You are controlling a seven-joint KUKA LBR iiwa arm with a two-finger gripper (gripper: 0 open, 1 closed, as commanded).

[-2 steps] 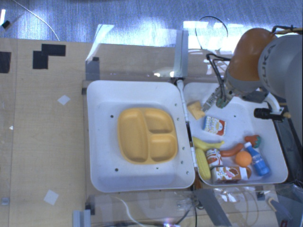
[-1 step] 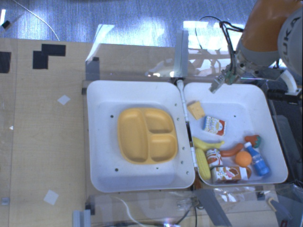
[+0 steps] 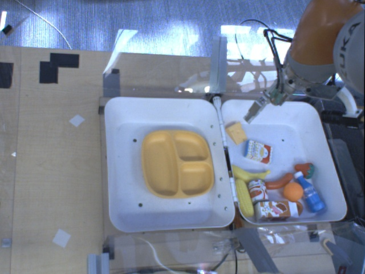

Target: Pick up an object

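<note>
My gripper [image 3: 254, 111] hangs over the far left part of the right bin [image 3: 319, 131], nothing visibly in it. A yellow cheese wedge [image 3: 235, 133] lies just below it, close to the divider. A small white and orange carton [image 3: 258, 150] sits a little further toward the front. Piled in the bin's front are a banana [image 3: 249, 174], a corn cob [image 3: 244, 197], a small can [image 3: 258, 189], a brown packet lying flat [image 3: 276, 210], an orange [image 3: 293, 192], a blue bottle [image 3: 311, 194] and a red sausage [image 3: 283, 180].
The left bin [image 3: 122, 153] holds a yellow divided plate [image 3: 177, 163]. A metal divider [image 3: 218, 104] separates the two bins. The arm's orange band [image 3: 319, 27] and cables loom over the right bin's far right corner. Wooden bench lies to the left.
</note>
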